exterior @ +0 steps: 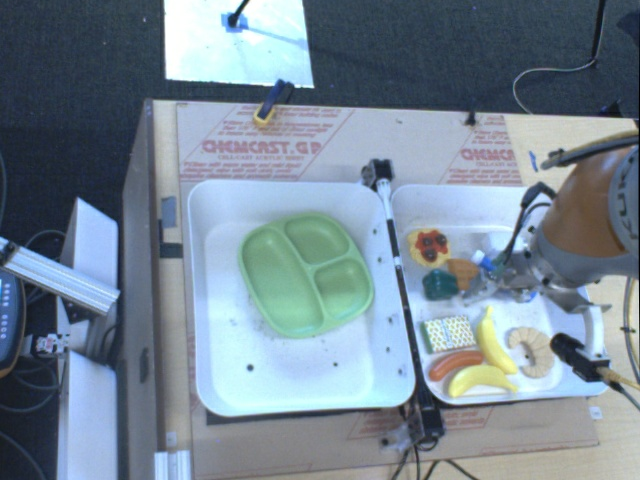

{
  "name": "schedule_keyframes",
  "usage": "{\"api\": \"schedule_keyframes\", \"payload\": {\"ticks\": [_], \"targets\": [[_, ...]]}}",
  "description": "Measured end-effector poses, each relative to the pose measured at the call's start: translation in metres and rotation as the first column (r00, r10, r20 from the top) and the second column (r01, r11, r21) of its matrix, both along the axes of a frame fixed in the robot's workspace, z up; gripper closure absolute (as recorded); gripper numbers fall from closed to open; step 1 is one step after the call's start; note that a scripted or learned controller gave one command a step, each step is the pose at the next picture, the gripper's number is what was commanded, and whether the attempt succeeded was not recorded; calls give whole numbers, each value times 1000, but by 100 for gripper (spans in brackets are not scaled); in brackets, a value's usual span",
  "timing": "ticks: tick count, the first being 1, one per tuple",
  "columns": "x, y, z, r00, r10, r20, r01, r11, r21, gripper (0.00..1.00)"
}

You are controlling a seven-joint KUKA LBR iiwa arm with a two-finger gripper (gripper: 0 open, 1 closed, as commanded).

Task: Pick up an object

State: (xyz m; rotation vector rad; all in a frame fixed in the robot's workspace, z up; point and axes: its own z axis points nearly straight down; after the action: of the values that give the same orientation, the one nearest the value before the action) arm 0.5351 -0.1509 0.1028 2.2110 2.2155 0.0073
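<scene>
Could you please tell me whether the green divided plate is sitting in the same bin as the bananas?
No, the green divided plate lies alone in the left bin, while the bananas lie in the right bin.

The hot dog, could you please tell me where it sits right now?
The hot dog lies in the right bin near its front edge, just below the checkered block and left of the lower banana.

The desk is covered with a protective sheet printed in red lettering. Two shallow white bins rest on it side by side (their rims touching): the left bin and the right bin. A yellow-and-black clamp grips its far edge.
</scene>
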Motion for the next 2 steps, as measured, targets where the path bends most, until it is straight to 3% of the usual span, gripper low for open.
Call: {"api": "schedule_keyframes", "payload": {"ticks": [1,2], "targets": [[79,53,-17,1000,2,-8,-2,1000,4,0],[134,62,-18,1000,3,-8,-3,1000,5,0]]}}
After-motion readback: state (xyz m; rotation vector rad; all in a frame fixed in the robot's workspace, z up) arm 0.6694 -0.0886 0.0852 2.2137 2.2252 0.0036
